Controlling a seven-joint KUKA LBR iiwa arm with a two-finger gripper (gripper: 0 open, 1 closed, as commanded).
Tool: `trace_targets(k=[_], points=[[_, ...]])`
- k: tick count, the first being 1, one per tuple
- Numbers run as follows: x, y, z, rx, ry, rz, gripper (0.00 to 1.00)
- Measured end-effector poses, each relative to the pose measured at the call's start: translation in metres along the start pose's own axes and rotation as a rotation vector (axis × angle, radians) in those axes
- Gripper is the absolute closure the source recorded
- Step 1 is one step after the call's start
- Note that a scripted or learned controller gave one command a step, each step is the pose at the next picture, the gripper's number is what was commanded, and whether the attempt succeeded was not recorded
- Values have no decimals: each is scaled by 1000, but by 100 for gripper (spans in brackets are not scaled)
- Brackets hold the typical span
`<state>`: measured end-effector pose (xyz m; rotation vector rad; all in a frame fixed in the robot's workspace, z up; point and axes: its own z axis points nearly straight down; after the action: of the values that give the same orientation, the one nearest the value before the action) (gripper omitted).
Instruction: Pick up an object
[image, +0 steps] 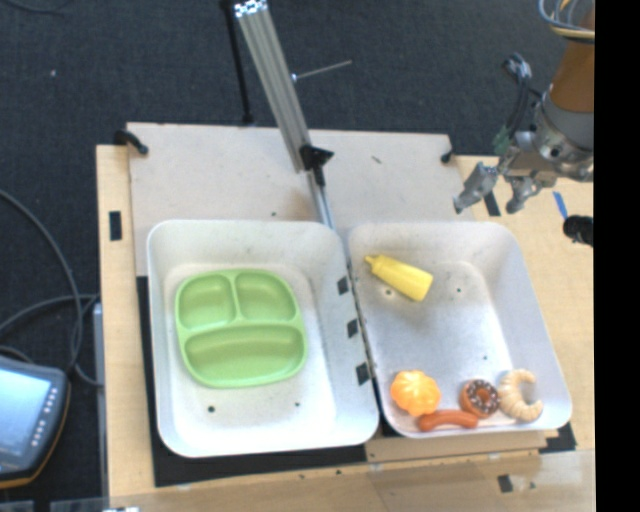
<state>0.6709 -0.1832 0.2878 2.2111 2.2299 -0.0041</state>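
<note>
The right bin (535, 300) holds a yellow bottle-shaped toy (399, 276) near its far left corner. Along its near edge lie an orange toy fruit (414, 391), a red sausage-like piece (448, 421), a chocolate doughnut (480, 397) and a pale croissant-like piece (520, 393). My gripper (497, 194) hangs above the far right corner of that bin, behind its rim. Its two fingers stand apart, open, with nothing between them. It is well clear of all the toys.
The left bin (165, 300) holds a green divided plate (240, 327). A slanted metal pole (282, 95) rises from between the bins at the back. A grey screen device (28, 410) sits off the bench at the lower left.
</note>
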Motion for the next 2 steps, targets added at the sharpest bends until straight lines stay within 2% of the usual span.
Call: trace_targets(k=[1, 2], points=[[9, -43, 131, 7, 3, 9, 0], [29, -87, 190, 4, 3, 10, 0]])
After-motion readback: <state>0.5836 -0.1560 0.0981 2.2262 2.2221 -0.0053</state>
